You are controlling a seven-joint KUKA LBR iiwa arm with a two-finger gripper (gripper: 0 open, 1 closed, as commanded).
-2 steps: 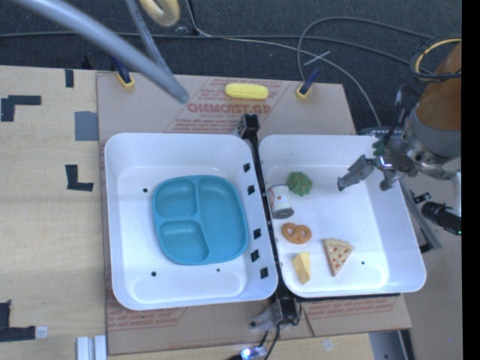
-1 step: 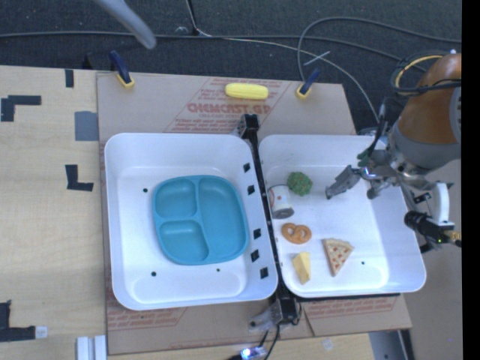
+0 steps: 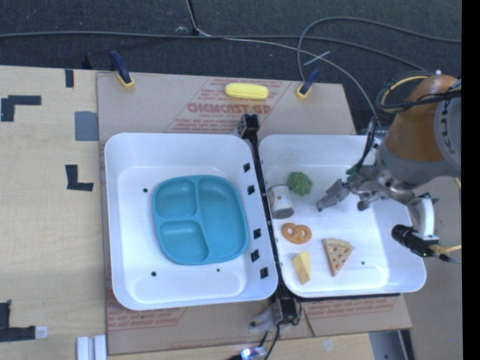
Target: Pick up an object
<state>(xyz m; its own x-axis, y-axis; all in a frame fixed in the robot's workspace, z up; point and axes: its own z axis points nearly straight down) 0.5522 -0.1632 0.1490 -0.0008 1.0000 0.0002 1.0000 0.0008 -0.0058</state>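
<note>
The gripper (image 3: pixel 330 198) is positioned over the right bin (image 3: pixel 375 152); whether it is open or closed cannot be told, and nothing is seen held. Beside it to the left lies the green broccoli piece (image 3: pixel 300 183) — further off, a pretzel (image 3: pixel 296 234), pizza slice (image 3: pixel 337 255) and cheese wedge (image 3: pixel 301 267). A blue divided plate (image 3: pixel 200 219) is seated in the left bin (image 3: pixel 127 223).

Two white bins: left bin (image 3: pixel 124 201), right bin (image 3: pixel 390 272). One blue divided plate (image 3: pixel 199 218). One broccoli floret (image 3: pixel 300 183). One pretzel (image 3: pixel 296 234). One pizza slice (image 3: pixel 337 255). One cheese wedge (image 3: pixel 301 267). One small can (image 3: pixel 280 200). One corn cob (image 3: pixel 246 91). Two clamps (image 3: pixel 120 69) (image 3: pixel 307 82).
</note>
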